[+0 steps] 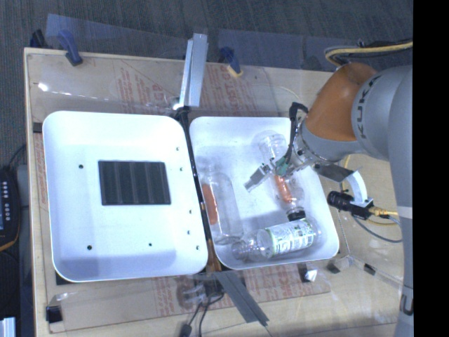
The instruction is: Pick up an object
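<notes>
Gripper (270,170) sits low in the right bin (203,135) among clear bottles (284,239); we can't tell what state it's in. We see nothing lifted: bottles lie on the bin floor, one just under the gripper. Grasp and lift remain.

This is a robotics lab or test cell, not a home; a grey industrial arm with an orange band (351,111) reaches over a pale plywood bench (105,83) standing on dark grey carpet (210,5); two shallow white plastic bins (63,188) sit side by side on it; blue clamps (70,48) pin clear plastic sheeting at the far edge; loose yellow and black cables (372,46) trail beside the arm.
</notes>
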{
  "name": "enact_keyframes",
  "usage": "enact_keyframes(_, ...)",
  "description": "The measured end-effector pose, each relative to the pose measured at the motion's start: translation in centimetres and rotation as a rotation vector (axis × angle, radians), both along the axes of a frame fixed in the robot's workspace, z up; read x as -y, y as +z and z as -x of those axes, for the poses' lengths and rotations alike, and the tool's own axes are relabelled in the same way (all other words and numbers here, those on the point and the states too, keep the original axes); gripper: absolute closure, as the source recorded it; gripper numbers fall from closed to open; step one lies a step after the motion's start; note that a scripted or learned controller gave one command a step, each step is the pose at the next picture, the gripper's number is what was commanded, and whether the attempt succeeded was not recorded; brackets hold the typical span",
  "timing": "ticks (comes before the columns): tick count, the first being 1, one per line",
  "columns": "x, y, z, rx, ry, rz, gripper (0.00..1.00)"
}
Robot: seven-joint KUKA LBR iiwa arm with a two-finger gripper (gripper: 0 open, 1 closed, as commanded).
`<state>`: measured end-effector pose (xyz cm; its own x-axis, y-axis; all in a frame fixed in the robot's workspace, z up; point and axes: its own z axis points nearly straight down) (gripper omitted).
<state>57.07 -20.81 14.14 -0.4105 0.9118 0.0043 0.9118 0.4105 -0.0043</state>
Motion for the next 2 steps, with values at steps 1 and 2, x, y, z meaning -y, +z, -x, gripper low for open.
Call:
enact_keyframes(1, 0.0, 1.7, 1.9, 0.0, -0.038, 0.0, 0.0)
enact_keyframes(2, 0.2, 1.4, 0.5, 0.006, -0.014, 0.003, 0.0)
